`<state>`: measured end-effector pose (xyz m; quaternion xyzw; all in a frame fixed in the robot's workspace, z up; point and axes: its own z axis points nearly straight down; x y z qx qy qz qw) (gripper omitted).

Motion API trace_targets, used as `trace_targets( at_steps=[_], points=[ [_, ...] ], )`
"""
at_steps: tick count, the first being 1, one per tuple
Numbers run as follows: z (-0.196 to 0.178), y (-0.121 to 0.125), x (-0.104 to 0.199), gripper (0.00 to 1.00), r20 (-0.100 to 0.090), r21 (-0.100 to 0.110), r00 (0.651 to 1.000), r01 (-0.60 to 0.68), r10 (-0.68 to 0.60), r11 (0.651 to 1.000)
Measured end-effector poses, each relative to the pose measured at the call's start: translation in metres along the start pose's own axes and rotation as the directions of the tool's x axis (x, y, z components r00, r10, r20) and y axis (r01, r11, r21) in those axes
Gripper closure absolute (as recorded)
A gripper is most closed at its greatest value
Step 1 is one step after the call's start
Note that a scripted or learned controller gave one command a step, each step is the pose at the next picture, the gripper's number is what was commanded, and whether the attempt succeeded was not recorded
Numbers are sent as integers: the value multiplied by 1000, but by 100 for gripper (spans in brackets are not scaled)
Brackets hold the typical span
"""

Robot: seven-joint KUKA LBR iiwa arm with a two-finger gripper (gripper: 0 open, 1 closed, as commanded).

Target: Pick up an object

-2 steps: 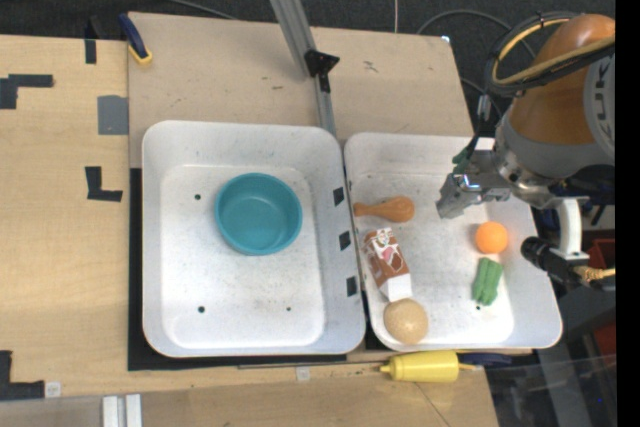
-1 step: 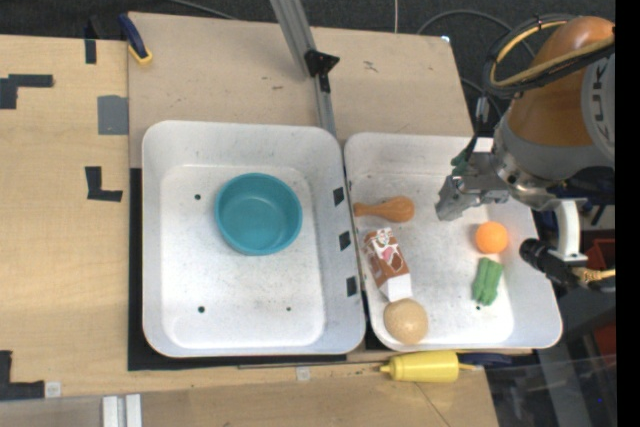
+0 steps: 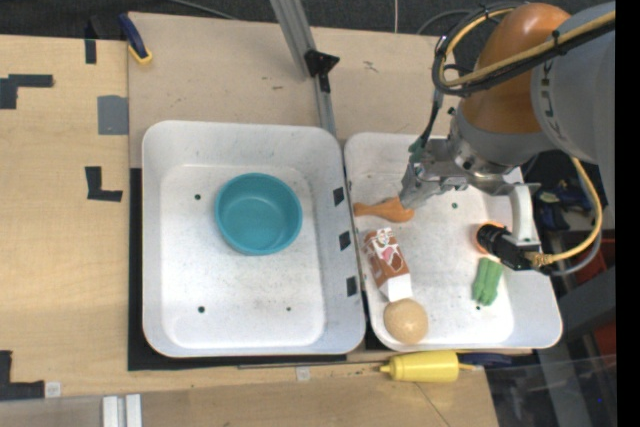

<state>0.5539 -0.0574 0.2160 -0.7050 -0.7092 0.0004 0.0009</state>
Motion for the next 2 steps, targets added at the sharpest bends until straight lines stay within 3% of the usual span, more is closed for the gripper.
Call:
trace_targets(
  at_steps=[2],
  points=[
    [-10, 62, 106, 100, -1, -3, 1000, 2, -2, 1000]
  ],
)
